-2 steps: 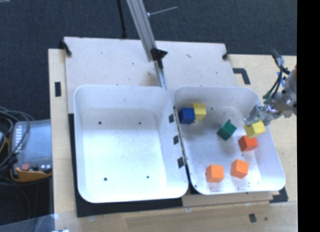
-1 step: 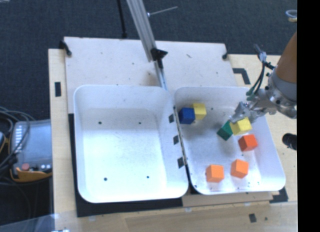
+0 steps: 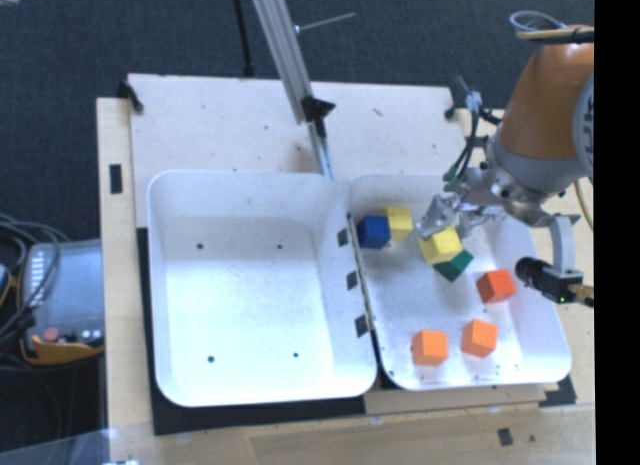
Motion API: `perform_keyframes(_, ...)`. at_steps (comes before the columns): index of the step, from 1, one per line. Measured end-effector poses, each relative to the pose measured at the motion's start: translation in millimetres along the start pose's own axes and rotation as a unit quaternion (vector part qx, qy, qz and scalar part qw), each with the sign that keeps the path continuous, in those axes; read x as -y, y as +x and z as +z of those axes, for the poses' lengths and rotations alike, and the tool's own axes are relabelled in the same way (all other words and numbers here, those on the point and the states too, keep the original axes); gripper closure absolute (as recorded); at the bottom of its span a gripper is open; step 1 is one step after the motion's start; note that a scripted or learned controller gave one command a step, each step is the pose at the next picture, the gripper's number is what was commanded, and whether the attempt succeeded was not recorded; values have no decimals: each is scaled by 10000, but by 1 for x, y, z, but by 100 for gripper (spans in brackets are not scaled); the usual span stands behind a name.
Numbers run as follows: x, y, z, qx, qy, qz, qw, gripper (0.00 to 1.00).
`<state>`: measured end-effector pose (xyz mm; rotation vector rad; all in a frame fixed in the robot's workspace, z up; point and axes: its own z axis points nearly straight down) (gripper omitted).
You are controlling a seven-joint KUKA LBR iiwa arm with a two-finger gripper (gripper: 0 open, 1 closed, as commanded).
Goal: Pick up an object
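- From my seat I see the arm [image 3: 545, 103] reaching in from the right, with the hand [image 3: 447, 221] low over the right bin [image 3: 545, 358].
- The hand sits right above a yellow cube [image 3: 442, 245], which lies touching a green block [image 3: 455, 267] just below it. I take the yellow cube to be the target.
- Whether the hand is spread, closed, or gripping that cube I cannot tell; the metal parts blur into the cube's top edge.
- My read of the step: the hand is at the grasp point, either about to close or just closed, and the cube looks to be resting in the bin, not lifted.
- Other candidates in the same bin: a blue cube [image 3: 374, 232] touching a second yellow cube [image 3: 399, 220] near the divider, and three orange cubes, one at the right [image 3: 495, 286] and two near the front wall [image 3: 430, 346] [image 3: 479, 337].
- The left bin [image 3: 160, 203] sits beside it on the surface [image 3: 220, 103].
- The next move, as I judge it, calls for a firm close on the yellow cube and a straight lift, watching that the green block does not get dragged along or wedge the grip.
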<state>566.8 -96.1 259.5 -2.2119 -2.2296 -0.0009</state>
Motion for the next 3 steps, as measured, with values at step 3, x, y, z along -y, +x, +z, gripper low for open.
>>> perform_keyframes(3, -61, 151, 9, 1, -8, 5, 10000, 100)
